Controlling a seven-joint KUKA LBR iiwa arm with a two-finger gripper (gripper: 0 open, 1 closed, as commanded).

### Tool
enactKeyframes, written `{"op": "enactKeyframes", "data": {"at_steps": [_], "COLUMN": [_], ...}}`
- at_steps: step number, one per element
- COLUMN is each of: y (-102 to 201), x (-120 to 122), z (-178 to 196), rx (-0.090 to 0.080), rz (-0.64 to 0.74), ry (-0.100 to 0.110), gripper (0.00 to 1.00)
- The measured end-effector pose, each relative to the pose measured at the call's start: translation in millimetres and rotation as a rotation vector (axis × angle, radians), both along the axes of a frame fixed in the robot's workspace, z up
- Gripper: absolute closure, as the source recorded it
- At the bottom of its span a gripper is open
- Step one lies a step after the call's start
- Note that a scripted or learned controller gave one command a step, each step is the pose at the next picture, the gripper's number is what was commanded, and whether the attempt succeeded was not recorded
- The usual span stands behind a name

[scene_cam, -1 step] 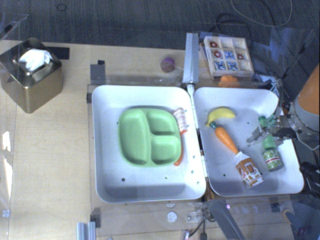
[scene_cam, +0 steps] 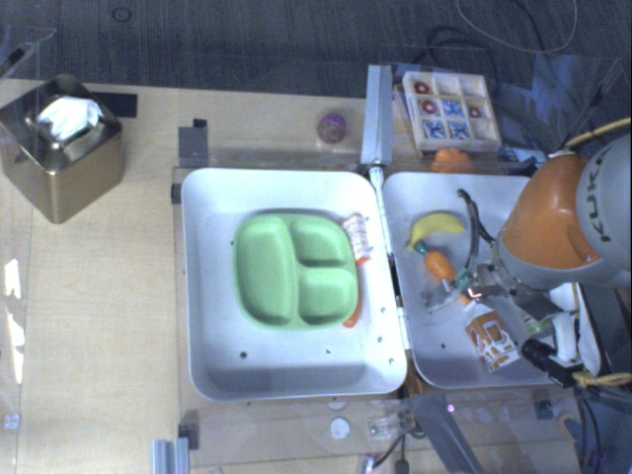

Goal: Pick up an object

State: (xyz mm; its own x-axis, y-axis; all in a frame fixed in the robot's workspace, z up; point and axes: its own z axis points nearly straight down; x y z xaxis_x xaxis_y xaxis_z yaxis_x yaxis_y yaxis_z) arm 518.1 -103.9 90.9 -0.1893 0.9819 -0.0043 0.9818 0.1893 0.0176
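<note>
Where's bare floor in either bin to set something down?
Left bin: bare strip in front of the green tray and along its left wall. Right bin: small patch at the near-left corner. Crowded around the gripper, with banana, carrot and carton close by.

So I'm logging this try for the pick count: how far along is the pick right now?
Nothing looks picked yet. The gripper is down in the right bin, beside the carrot, but I can't tell whether it has hold of anything. The banana and the small carton lie on the bin floor. Still to do: a clear grasp and a lift.
</note>
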Motion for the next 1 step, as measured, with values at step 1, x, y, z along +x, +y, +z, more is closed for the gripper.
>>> {"op": "enactKeyframes", "data": {"at_steps": [1], "y": [-1.8], "x": [3.8], "z": [13.4], "rx": [-0.005], "rz": [0.001], "ry": [-0.011], "gripper": [1.00]}}
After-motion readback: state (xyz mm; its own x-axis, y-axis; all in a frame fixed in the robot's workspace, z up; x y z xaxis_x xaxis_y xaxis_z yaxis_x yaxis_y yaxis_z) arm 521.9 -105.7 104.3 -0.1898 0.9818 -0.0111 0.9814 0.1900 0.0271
